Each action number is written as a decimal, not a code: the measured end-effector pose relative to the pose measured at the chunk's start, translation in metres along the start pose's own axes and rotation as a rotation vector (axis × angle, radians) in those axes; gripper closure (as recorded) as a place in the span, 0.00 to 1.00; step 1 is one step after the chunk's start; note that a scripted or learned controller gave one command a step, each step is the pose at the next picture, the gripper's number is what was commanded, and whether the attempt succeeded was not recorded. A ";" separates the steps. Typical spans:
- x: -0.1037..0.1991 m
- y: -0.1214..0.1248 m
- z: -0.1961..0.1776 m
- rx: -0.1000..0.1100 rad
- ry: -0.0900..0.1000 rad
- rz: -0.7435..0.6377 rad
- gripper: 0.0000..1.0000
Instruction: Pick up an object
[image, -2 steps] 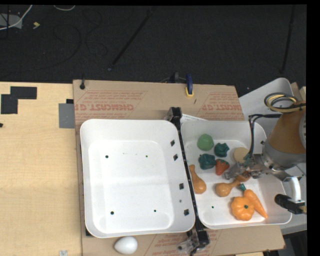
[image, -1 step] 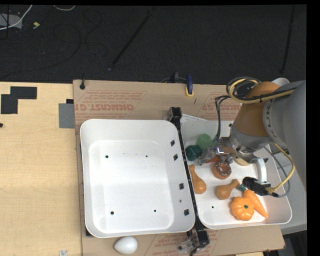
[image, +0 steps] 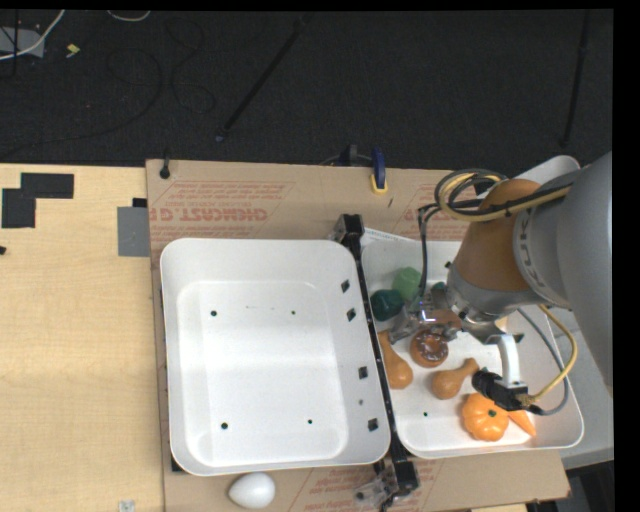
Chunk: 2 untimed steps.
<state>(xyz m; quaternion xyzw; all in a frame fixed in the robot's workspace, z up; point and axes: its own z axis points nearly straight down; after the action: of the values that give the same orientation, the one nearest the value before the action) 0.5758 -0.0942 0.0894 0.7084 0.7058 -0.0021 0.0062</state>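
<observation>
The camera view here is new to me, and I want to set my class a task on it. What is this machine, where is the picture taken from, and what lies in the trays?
One camera looks down at a slant on a bench. The grey arm with an orange band is a robot reaching in from the right. Its pincer is low in the right bin, among toy foods: a green piece, a brown round piece, tan pieces and an orange pumpkin. I cannot tell if it holds anything. The left bin is beside it. A white egg lies outside, on the bench.
</observation>
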 end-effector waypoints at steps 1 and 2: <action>0.002 -0.001 -0.008 0.010 0.011 0.001 1.00; 0.059 0.066 -0.105 -0.006 0.013 -0.011 1.00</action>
<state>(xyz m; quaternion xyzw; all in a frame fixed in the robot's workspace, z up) 0.6418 -0.0341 0.1941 0.7043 0.7098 0.0047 0.0036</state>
